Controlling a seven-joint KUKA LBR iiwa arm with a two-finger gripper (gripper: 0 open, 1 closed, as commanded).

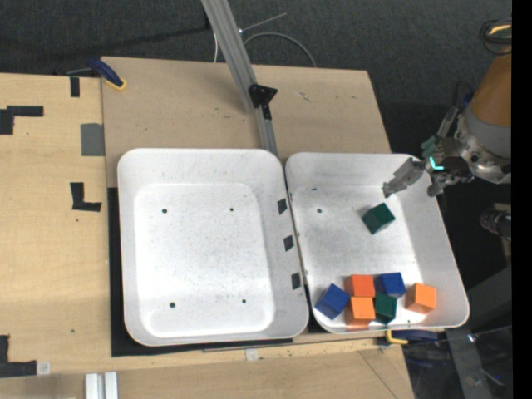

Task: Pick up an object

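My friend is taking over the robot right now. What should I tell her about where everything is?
Tool: over the right bin's upper right corner, nothing seen between its fingers.
Lone green block: lies by itself mid-bin, just below and left of the tool.
Cluster at the bin's bottom edge: blue block, orange block, another blue, orange, plus one orange and one green.
Done: nothing picked up yet.
Left: grasp a block and lift it.

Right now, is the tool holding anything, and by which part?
Nothing is held. The tool hangs over the right bin's upper right corner, apart from the lone dark green block lying below it.
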